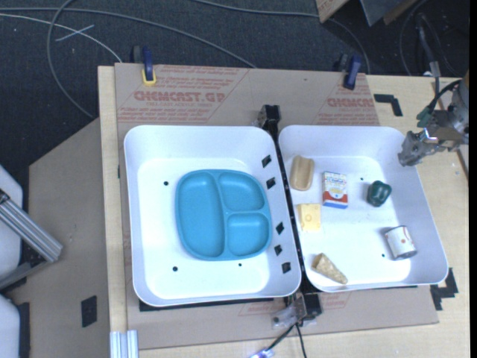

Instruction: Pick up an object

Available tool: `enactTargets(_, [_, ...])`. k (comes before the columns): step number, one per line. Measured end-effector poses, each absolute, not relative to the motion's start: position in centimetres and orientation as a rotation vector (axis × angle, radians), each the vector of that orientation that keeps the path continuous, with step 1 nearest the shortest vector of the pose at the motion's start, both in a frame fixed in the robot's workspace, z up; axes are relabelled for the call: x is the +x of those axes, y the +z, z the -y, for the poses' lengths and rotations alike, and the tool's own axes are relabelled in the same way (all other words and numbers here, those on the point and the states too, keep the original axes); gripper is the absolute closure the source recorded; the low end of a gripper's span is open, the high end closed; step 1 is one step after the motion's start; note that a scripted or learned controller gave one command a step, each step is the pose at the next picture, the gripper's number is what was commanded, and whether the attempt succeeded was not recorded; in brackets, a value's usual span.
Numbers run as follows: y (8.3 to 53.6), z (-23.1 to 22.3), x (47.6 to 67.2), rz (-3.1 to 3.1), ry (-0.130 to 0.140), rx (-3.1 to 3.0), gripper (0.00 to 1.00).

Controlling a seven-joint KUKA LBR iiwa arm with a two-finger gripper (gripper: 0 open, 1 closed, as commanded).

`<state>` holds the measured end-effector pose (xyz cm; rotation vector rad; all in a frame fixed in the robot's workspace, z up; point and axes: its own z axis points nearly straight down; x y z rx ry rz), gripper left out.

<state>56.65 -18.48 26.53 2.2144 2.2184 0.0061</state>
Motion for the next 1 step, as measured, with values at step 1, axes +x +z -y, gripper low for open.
enactTargets(1, [26.4,18.48,56.71,-2.222,0.002,2.219,1.0])
